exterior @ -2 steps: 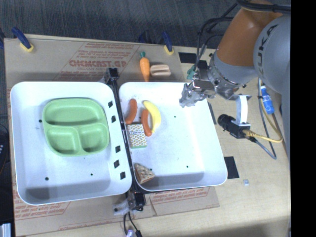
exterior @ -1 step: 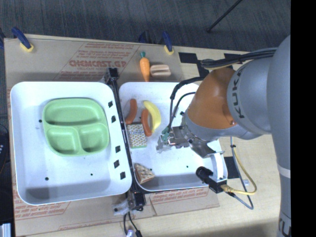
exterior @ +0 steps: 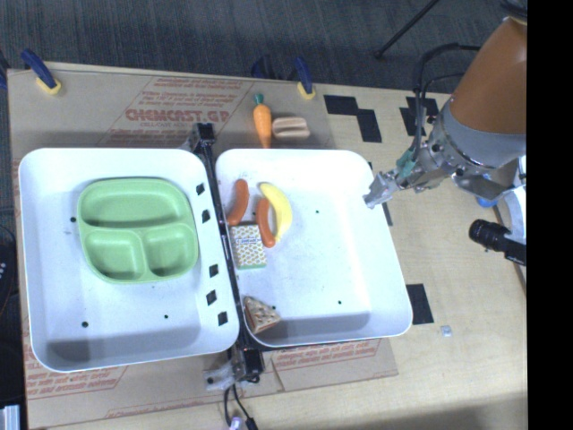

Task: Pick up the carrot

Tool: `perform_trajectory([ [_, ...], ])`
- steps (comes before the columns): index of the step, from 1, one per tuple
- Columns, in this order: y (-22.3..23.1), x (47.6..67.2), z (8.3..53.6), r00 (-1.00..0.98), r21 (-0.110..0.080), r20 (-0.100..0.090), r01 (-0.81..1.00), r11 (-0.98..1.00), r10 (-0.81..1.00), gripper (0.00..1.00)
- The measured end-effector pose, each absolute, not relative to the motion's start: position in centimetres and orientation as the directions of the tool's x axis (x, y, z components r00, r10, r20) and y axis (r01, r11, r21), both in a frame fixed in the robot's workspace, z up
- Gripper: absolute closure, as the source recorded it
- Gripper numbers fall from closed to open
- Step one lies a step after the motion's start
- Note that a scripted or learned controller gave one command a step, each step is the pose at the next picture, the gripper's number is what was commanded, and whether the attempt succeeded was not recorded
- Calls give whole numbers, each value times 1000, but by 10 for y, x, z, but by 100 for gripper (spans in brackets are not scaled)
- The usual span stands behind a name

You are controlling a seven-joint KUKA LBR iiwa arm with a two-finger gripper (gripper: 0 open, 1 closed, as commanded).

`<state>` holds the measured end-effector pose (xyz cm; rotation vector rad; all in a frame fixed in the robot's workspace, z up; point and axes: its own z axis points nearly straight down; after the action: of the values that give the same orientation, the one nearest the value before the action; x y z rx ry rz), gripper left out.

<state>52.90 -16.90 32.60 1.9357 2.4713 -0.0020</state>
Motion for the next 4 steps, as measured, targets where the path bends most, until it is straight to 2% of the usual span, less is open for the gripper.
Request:
perform_trajectory([
  [1,-142,480,211,-483,-3,3,875,483,875,100],
  [2,-182,520,343,-753,-1,-2,658,753,658,100],
  [3,-104,476,179,-851,-2,5,526,851,526,100],
  [4,-145,477,308,-840,-1,-3,543,840,543,100],
])
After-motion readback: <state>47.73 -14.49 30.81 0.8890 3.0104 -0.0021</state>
